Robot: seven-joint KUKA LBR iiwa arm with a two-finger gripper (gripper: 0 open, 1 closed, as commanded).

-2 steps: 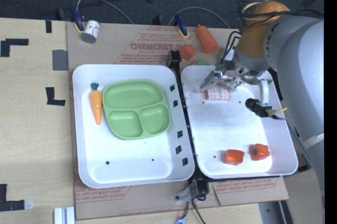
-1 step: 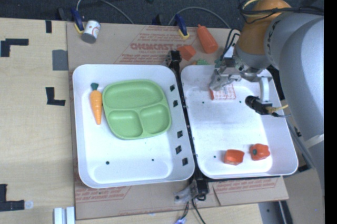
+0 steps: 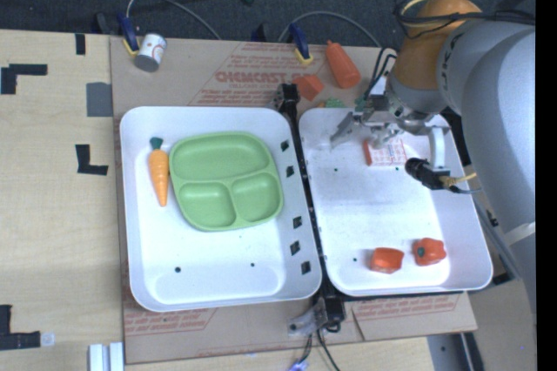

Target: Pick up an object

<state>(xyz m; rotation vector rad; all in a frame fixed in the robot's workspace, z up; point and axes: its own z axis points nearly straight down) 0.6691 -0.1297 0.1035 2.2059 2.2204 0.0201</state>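
**End effector over the far end of the right bin, objects scattered in both bins**

The end effector [image 3: 370,124] hangs over the far part of the right bin [image 3: 392,195], carried by the grey arm [image 3: 496,99] with its orange band [image 3: 426,47] directly above the wrist. Thin metal fingers [image 3: 344,127] splay outward to the left, apparently spread apart, and nothing is visible between them. A small white-and-red flat item [image 3: 385,153] lies on the bin floor just below the end effector; whether it touches the fingers cannot be told. Well apart from the end effector, toward the near edge of the same bin, sit two orange-red objects: a blocky one [image 3: 386,259] and, just beside it on the right, a rounder one [image 3: 429,252]. Far to the left, the left bin [image 3: 148,273] contains a green divided tray [image 3: 228,179], with a toy carrot [image 3: 159,171] lying just beyond the tray's left side. Beyond the end effector, on the counter [image 3: 52,212] outside the bins, rest an orange cylinder-like object [image 3: 342,64] and a smaller orange piece [image 3: 310,86]. A small white can [image 3: 150,51] lies far to the upper left.
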